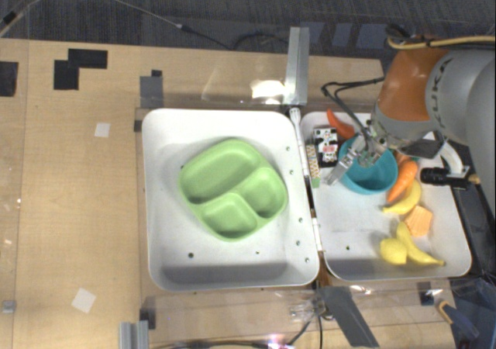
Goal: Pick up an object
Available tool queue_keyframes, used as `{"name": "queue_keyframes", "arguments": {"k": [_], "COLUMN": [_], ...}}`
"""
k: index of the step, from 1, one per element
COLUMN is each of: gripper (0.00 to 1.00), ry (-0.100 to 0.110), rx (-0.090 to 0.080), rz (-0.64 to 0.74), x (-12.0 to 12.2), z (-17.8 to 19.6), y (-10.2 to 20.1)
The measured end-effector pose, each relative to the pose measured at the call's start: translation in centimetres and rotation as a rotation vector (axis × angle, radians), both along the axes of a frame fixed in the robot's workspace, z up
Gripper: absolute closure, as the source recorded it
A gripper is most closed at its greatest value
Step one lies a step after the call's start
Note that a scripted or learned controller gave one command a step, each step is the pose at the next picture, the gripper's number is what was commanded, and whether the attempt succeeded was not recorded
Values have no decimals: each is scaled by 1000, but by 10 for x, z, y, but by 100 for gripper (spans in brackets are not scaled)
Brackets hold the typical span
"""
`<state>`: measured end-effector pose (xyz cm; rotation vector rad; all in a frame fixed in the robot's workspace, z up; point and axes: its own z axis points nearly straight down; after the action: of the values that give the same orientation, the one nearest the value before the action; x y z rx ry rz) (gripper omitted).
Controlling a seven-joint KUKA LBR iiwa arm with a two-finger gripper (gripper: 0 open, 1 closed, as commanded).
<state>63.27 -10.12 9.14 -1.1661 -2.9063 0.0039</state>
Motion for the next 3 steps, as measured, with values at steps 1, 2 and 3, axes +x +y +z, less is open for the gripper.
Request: {"name": "queue_keyframes", "arguments": {"k": [1,2,3], "gripper": [0,0,100], "ry": [-26,-31,-47], "rx": [-4,-2,-6], "rz": [-73,-182,-178], "x": [-20,-50,-46], "z": [-1,1,17], "y": [14,11,9]}}
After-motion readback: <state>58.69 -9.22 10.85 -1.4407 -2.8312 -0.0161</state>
